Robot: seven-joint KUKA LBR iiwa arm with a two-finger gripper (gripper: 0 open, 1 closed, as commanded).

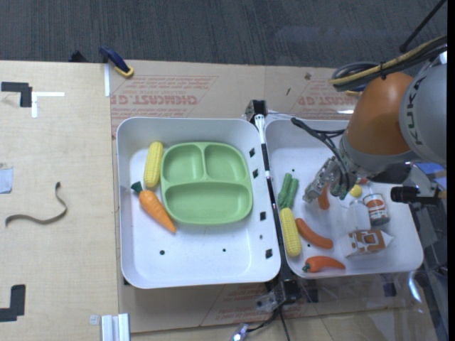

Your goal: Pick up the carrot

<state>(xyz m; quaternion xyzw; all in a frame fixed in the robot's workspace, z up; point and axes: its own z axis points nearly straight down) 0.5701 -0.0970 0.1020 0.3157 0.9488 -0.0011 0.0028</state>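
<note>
We count two white bins side by side: left bin (128, 261) and right bin (409, 261). Left bin holds 1 green plate (206, 183) w/ three sections, 1 corn (152, 163) upright along the plate's left edge, and 1 carrot (156, 209), the task's thing, lying aslant just below that corn, green tip up-left, touching or nearly touching the plate's lower-left corner.

Right bin: 1 more corn cob (289, 231) near its left wall, 1 bunch of green beans (286, 190) just above it, 2 orange-red peppers (313, 234) (324, 263) lower middle, 1 small can (375, 209), 1 small carton (367, 241) below the can. Another small orange item sits under the claw; we can't tell what it is.

Bench is light wood on the left, w/ cardboard under the bins. Black tape marks and a curled dark strip (39, 213) lie on the wood; a blue-yellow clamp (116, 60) sits at the cardboard's top edge. Dark carpet beyond.

The arm (387, 116) comes in from the right, orange band up top, wrist bent down over the right bin. Gripper (328, 185) is low in that bin, well apart from the carrot. We can't tell how far the claw is open, nor whether it has hold of anything.
</note>
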